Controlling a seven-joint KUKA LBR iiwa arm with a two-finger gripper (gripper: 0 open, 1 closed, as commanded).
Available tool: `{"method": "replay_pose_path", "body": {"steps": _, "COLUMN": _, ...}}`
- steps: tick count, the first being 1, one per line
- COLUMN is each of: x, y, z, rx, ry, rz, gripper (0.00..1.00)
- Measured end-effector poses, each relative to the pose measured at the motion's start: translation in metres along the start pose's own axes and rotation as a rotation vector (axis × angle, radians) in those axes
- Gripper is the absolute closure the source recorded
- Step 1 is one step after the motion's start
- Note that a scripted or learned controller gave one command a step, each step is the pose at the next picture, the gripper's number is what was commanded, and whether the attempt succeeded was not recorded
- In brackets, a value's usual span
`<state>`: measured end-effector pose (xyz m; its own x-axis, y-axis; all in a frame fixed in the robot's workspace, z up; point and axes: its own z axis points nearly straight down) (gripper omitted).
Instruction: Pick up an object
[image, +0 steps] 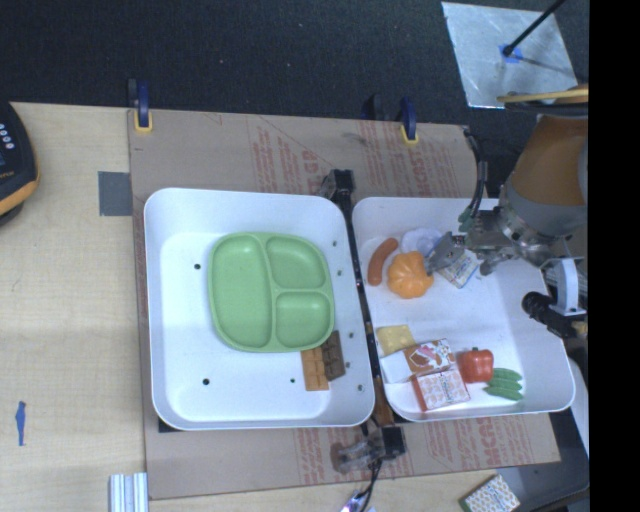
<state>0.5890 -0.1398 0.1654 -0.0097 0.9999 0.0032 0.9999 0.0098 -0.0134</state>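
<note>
Here, from the camera view: gripper (452, 262) low in the right bin (535, 365), just beside the orange pumpkin (409, 275) and sausage (381, 259), likely lined up for a grab. Impossible to tell whether anything is held. Green tray (270, 291) in the left bin (170, 300). Wrist partly cut off.

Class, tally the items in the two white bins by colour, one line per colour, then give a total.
Green: 2, divided plate, pepper
Orange: 2, pumpkin, sausage
Red: 2, tomato, carton
Yellow: 1, cheese
Brown: 1, chocolate bar
Total: 8
</note>
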Motion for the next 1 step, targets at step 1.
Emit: {"method": "replay_pose_path", "body": {"steps": 1, "x": 0.0381, "y": 0.0130, "z": 0.0778, "rx": -0.005, "ry": -0.001, "rz": -0.001, "gripper": 0.00}}
